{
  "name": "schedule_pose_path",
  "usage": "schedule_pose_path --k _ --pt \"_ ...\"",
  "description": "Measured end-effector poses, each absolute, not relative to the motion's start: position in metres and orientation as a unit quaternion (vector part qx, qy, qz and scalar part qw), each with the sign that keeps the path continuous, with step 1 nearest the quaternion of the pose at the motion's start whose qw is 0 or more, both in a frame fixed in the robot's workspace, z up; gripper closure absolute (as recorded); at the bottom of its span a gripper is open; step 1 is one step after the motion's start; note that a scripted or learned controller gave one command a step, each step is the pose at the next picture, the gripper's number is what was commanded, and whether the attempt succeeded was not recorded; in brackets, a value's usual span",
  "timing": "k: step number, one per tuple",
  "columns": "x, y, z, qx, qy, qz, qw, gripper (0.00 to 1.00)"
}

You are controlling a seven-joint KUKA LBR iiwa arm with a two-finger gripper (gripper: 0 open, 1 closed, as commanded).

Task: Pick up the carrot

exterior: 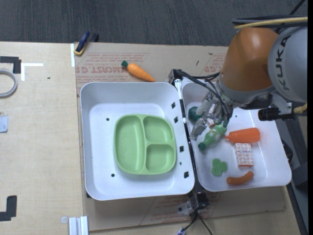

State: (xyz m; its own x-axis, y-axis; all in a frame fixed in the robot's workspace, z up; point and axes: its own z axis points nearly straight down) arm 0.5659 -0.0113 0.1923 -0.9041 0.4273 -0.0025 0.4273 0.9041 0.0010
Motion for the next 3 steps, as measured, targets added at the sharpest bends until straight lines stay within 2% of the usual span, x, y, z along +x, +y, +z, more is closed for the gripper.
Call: schedule_pose_path --k 1,2,3 --pt "0.554 -0.009 0.193 0.065 0.998 0.0002 0.001 0.00" --pt "0.559 -0.083 0.193 -0.053 0.999 0.0000 0.002 0.00" --pt "0.490 -0.009 0.192 -0.009 1.000 0.0002 0.001 0.00"
